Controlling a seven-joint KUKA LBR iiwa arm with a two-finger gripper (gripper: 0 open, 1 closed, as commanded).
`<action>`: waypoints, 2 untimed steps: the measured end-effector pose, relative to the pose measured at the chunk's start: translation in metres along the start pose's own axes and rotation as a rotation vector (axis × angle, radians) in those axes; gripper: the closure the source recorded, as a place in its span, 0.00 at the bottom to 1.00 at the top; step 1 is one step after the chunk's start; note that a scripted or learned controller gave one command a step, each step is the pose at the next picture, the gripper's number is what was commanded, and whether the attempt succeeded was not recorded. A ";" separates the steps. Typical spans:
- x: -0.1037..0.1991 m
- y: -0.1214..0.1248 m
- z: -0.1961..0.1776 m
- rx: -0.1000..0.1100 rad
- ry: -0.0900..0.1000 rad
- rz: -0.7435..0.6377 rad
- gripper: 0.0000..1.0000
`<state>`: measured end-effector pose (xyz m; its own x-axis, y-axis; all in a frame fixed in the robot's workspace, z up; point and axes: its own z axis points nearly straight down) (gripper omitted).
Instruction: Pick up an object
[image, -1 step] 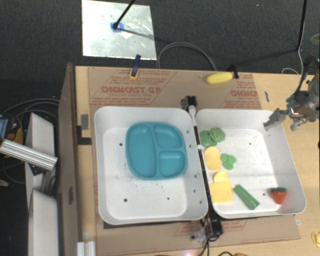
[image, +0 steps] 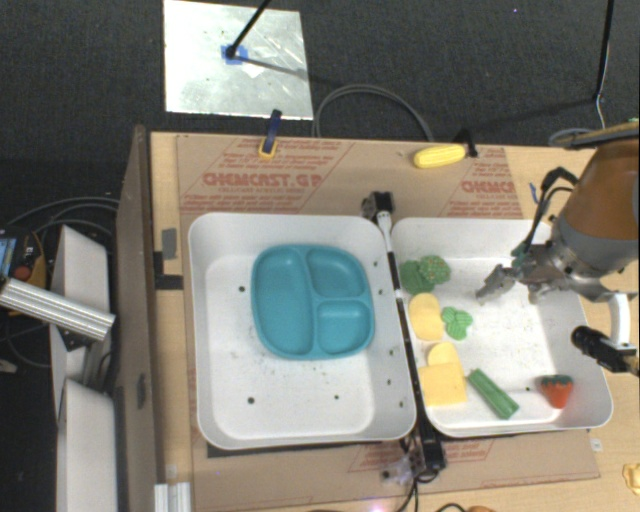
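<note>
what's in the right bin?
In the right bin: broccoli, two yellow pieces, a small green piece, a green stick, a red-orange item. The gripper and arm hide the bin's right side.

You are seeing "CHEMCAST" printing in red, repeating across the brown protective sheet under the bins.

Toys crowd the right bin's left side; its middle lies open.
</note>
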<state>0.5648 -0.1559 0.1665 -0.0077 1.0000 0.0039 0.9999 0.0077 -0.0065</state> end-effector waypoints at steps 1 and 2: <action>0.028 -0.007 0.087 -0.004 -0.002 0.000 0.00; 0.004 0.105 0.084 0.000 -0.006 0.000 0.00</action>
<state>0.6693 -0.1510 0.0823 -0.0076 1.0000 -0.0021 0.9999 0.0076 -0.0067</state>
